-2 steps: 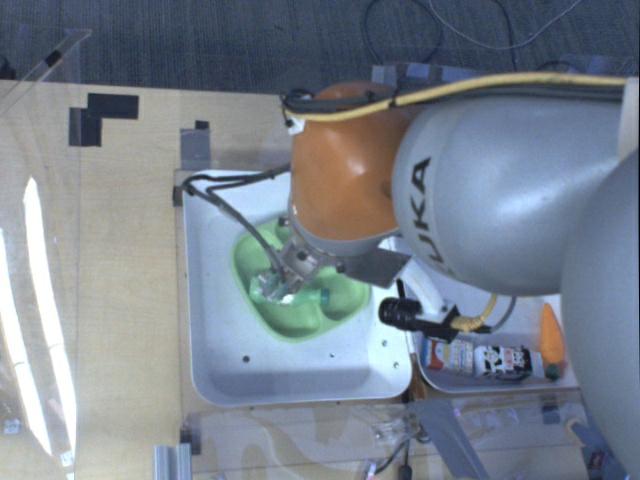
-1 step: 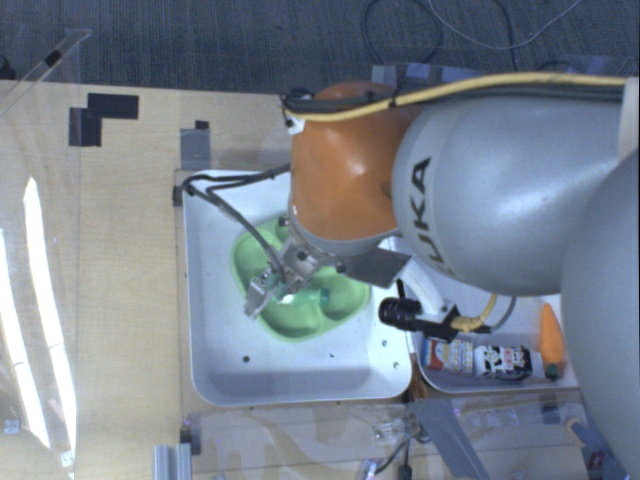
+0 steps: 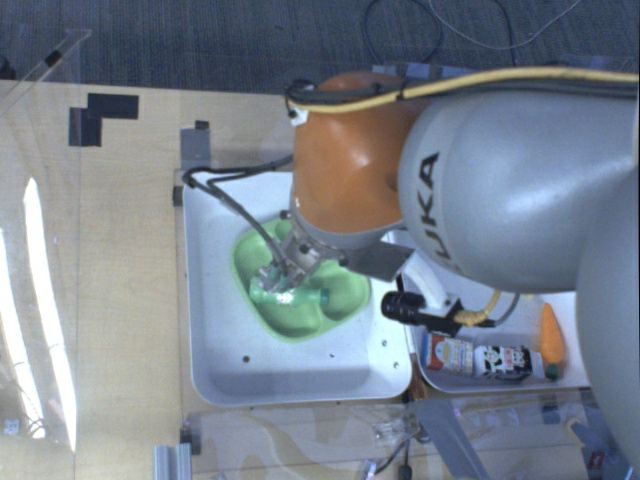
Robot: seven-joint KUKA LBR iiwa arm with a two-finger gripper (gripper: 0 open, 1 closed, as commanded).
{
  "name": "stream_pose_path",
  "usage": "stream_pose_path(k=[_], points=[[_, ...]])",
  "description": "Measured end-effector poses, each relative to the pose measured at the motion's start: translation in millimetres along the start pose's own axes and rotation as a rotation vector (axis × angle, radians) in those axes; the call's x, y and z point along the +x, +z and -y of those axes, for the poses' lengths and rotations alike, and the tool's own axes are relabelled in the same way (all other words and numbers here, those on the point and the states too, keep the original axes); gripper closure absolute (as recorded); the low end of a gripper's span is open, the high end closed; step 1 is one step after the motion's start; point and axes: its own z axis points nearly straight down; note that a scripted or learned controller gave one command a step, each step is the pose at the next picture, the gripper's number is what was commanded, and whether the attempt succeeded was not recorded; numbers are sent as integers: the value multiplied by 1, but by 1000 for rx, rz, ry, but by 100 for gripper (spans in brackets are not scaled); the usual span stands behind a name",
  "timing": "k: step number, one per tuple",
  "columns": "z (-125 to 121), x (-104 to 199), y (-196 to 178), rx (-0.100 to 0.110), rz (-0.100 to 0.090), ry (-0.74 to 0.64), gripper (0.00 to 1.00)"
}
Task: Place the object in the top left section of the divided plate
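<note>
Big and grey, the robot arm point(image 3: 520, 178) is the closest thing to the camera, and it fills most of the right side. It has black letters on it, and part of the word is cut off. An orange band point(image 3: 345, 168) sits above its wrist. A yellow cable point(image 3: 470, 83) runs over the top of the arm.

Under the arm lies the left white bin point(image 3: 215, 358). Its right part is hidden by the arm. In this bin rests the green divided plate point(image 3: 300, 298). The arm covers the top right of the plate, so not every section can be made out.

Right over the middle of the plate hangs the gripper point(image 3: 283, 280). It is small and blurry, and whether it is spread wide, pinched narrow, or holding something is too hard to tell. A tiny blue-green bit point(image 3: 322, 295) shows on the plate just beside the gripper. It is too small to name.

On the right is the second white bin point(image 3: 480, 386), mostly hidden under the arm. Inside it lies a little carton with black and white cow spots point(image 3: 478, 358), on its side. Just beside the carton stands out an orange carrot toy point(image 3: 551, 340), partly tucked under the arm.
</note>
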Motion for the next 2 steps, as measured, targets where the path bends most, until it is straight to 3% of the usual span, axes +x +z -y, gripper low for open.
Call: stream_pose_path(k=[1,2], points=[[0,0,0,0,0,0,0],[-40,-51,89,19,-5,-38,0]])
